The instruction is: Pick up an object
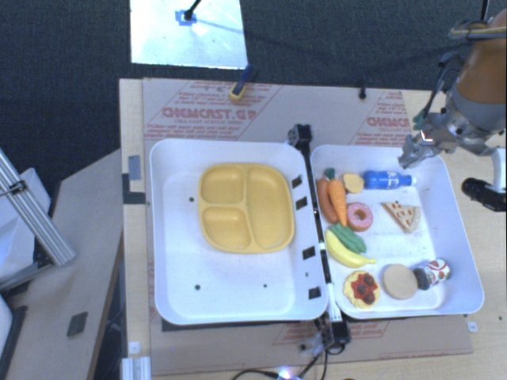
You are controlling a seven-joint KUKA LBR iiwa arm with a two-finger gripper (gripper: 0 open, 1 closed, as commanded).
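The right bin (463, 244) holds toy food: a blue bottle (386, 180), two carrots (332, 199), a pink donut (360, 215), a pizza slice (402, 214), a banana (345, 251), a green pea pod (347, 237), a small pizza (362, 288), a tan cookie (399, 281) and a small can (433, 273). My gripper (412, 153) hangs over the bin's far right corner, just right of and above the blue bottle. Nothing shows between its fingers.
The left bin (170, 236) holds a yellow divided plate (245, 207). A black divider with clips (310, 212) runs between the bins. A silver sheet (188, 22) lies at the back, and a metal frame (32, 220) stands at the left.
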